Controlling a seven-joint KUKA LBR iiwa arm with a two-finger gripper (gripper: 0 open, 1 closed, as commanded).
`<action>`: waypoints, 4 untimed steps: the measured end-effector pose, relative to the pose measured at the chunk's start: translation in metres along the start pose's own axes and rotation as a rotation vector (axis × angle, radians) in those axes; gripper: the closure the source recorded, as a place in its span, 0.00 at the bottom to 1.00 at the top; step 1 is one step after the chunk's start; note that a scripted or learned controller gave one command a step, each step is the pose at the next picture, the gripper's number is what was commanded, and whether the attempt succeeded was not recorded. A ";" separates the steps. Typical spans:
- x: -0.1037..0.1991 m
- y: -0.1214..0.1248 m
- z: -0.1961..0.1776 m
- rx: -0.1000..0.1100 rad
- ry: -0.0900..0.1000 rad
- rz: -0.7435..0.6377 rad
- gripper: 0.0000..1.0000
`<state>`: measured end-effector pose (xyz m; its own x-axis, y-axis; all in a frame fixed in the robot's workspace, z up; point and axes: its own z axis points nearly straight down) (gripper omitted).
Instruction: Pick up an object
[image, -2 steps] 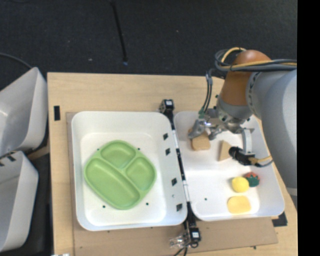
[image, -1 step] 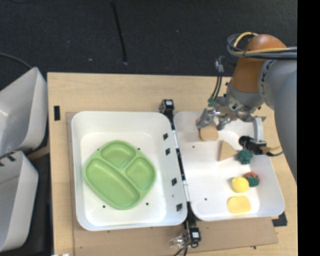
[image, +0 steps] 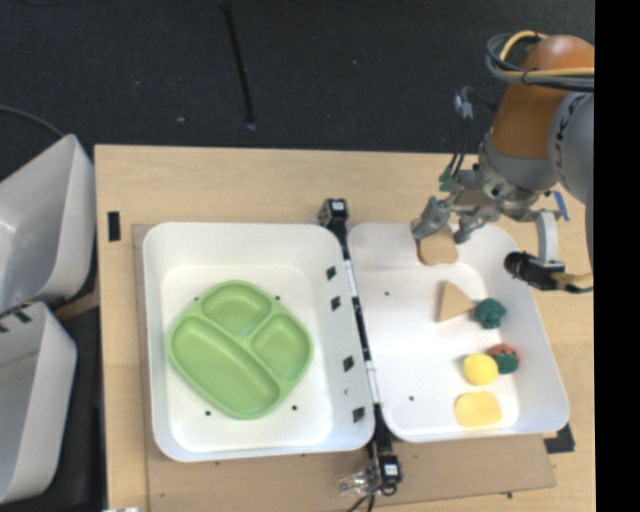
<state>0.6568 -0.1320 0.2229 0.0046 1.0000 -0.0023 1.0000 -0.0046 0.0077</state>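
Tan and round-topped, a bread-like piece (image: 437, 250) sits at the far edge of the right bin (image: 410, 405), directly under my gripper (image: 446, 222). My fingers spread to either side above it, open, with nothing between them. Nearer the front of that bin lie a tan wedge (image: 452, 301), a dark green lump (image: 489, 313), a yellow piece (image: 480, 369) beside a small red-and-green one (image: 506, 358), and a flat yellow piece (image: 477, 408). A green divided plate (image: 239, 347) rests in the left bin (image: 160, 250).

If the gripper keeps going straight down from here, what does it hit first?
Most likely the tan piece right under the gripper, at the right bin's far edge. Height above it is unclear.
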 end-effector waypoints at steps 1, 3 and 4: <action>0.044 -0.024 -0.009 0.008 0.003 -0.009 1.00; 0.132 -0.048 -0.018 0.008 0.003 -0.010 1.00; 0.188 -0.055 -0.021 0.009 0.004 -0.012 1.00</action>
